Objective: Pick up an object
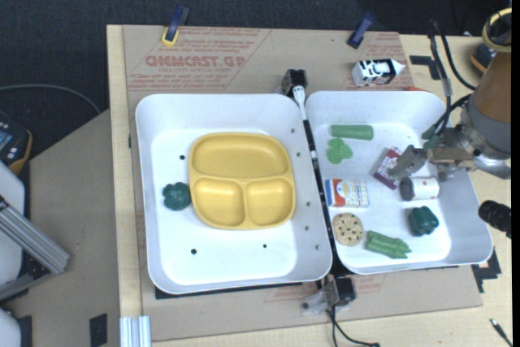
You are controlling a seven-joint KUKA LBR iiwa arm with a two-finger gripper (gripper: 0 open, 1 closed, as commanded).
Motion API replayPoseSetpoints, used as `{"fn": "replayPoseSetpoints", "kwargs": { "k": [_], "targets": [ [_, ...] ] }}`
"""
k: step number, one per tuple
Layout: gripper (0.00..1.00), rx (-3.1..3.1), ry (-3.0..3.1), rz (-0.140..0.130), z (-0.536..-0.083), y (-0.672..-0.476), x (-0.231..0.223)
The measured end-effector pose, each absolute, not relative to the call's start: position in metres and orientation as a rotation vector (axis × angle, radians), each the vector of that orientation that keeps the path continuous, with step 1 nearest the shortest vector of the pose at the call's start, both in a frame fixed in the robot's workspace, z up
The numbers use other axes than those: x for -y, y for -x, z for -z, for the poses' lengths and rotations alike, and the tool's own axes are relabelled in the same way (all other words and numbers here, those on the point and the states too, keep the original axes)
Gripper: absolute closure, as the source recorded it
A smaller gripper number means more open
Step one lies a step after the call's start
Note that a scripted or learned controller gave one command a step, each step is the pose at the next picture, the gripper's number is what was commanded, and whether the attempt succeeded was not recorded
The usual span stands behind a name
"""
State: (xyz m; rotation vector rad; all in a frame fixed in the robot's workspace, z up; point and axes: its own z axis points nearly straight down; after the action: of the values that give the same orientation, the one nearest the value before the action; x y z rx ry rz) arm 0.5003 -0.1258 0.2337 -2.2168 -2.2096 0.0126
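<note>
Left bin (154,175): we saw a yellow tray (241,179), with a green lump (175,195) beside it.
Right bin (463,244): cookie (348,228), green pieces, white cylinder (420,188).
Gripper (405,171): hung just over the cylinder; we couldn't tell its opening or hold.

Arm (496,106) cropped at right edge

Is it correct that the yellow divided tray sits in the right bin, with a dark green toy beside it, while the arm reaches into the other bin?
Not quite. The camera view shows the yellow divided tray in the left bin, not the right one. The dark green toy does lie beside it, and the arm reaches into the other bin.
</note>
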Motion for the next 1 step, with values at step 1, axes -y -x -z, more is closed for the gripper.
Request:
{"fn": "replayPoseSetpoints", "kwargs": {
  "k": [1],
  "targets": [
    [0.0,2.221,2.221,0.0,-0.2403,-0.5029,0.1255]
  ]
}}
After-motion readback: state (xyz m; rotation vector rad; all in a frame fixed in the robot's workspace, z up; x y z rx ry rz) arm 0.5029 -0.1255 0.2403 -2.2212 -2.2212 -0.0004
